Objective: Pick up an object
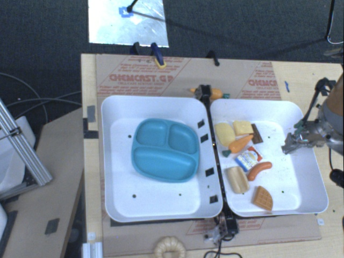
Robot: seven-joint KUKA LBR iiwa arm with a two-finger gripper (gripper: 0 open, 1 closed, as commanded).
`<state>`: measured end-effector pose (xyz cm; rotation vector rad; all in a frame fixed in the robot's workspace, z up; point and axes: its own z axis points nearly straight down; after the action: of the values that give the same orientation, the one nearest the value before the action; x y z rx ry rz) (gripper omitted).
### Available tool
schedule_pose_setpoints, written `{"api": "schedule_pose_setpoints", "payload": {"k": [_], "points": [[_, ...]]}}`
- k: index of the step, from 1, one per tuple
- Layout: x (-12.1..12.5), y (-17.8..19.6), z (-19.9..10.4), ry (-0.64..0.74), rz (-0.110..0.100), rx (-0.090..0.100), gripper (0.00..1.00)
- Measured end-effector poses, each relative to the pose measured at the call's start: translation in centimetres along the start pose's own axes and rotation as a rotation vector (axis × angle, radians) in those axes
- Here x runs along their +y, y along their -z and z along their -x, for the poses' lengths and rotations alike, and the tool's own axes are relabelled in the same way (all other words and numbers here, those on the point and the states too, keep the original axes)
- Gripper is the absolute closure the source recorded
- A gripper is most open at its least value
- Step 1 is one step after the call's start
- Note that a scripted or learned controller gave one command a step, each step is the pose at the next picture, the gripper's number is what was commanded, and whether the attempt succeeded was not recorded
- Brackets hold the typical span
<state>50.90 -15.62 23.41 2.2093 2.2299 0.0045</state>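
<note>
Tabletop (236,74): cardboard-covered, printed in red lettering, bearing two shallow white bins side by side. Left bin (121,117): holds one blue divided plate (165,149) with three compartments, lying flat near the bin's middle. Right bin (309,181): holds a cluster of toy food items in its left half. Contents, from the far side to the near: a pale yellow rounded piece (224,131) just beside a yellow cheese-like slab (242,127); a dark brown bar (256,134) touching the slab's right edge; an orange carrot (240,143) lying at a slant below these; a small white, blue and red packet (248,158); a red-orange sausage (259,169) just right of the packet; a tan bread-like piece (237,179); a brown waffle (263,198) nearest the front wall, apart from the rest. Gripper (293,143): over the right side of the right bin, well apart from the food cluster, nothing visible between its fingers; whether the fingers stand wide or narrow cannot be told from this view. Arm: grey, entering from the right edge. Other: a small orange object (215,94) on the tabletop behind the bins' junction; a blue and yellow clamp (158,55) at the cardboard's far edge.
</note>
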Motion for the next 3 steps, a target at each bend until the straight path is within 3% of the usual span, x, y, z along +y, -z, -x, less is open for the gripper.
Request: {"api": "schedule_pose_setpoints", "payload": {"k": [2,3], "points": [[3.3,1.1,-10.6,0.001,0.0,0.001,1.0],[5.7,-0.1,-16.1,0.001,-0.001,0.001,1.0]]}}
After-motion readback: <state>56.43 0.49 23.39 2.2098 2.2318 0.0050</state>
